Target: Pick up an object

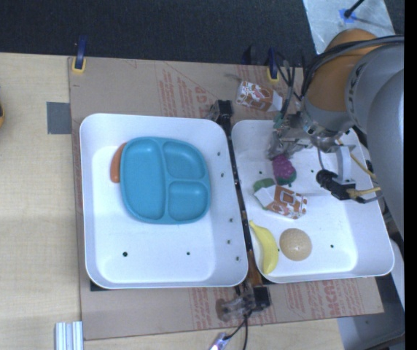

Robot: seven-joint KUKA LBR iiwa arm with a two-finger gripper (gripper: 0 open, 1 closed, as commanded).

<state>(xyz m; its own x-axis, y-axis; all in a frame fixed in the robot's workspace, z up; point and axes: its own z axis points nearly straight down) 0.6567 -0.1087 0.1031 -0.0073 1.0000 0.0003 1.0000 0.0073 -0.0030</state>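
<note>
Gripper (281, 146) hovering over right bin (369, 257), finger state impossible to tell. Purple object (284, 169) lying just at its 6 o'clock. Approach step; next calling for descent onto it.

Gripper (284, 143) low in right bin (340, 265), just above purple object (284, 169); blue plate (166, 179) in left bin (106, 257).
</note>
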